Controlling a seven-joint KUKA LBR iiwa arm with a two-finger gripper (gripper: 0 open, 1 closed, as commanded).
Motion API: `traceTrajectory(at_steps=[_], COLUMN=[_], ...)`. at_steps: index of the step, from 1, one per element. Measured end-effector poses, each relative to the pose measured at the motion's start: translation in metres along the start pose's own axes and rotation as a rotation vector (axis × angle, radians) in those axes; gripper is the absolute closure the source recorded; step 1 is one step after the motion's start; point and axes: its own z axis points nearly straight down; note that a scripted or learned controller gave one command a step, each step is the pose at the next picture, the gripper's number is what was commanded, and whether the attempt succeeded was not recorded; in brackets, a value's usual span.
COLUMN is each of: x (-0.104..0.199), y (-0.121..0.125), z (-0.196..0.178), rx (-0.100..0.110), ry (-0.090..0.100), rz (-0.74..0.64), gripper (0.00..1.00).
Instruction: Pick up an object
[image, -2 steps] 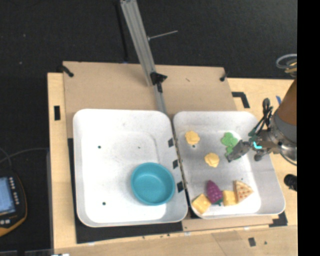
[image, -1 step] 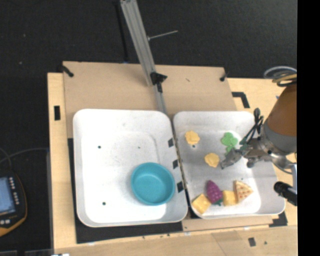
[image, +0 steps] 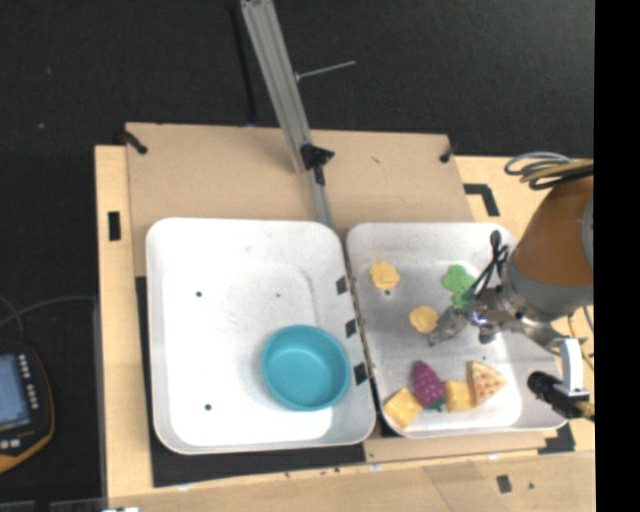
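Note:
The right bin (image: 400, 245) holds several small toys. A yellow piece (image: 384, 275) lies at its upper left and a second yellow piece (image: 423, 319) near the middle. A green toy (image: 459, 280) sits further right. Along the front edge are a yellow wedge (image: 403, 407), purple grapes (image: 428, 384), a small yellow block (image: 457, 395) and a pizza slice (image: 486, 381). My gripper (image: 456, 323) hangs low over the bin's middle, just right of the second yellow piece and below the green toy. Nothing can be seen held in it.
The left bin (image: 215, 270) holds a blue bowl (image: 304, 366) near its front right corner. A metal post (image: 284, 85) slants up from behind the bins. The arm's grey and orange body (image: 555, 250) covers the right bin's right side.

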Motion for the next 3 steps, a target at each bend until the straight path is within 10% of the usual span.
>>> traceTrajectory(at_steps=[1,2,3], x=[-0.001,-0.002,-0.004], y=[0.000,0.002,0.006], z=[0.050,0.038,-0.027], rx=[-0.004,-0.008,-0.012], ry=[-0.001,0.001,-0.001], rz=[0.000,0.004,-0.005], gripper=[0.00,1.00,1.00])
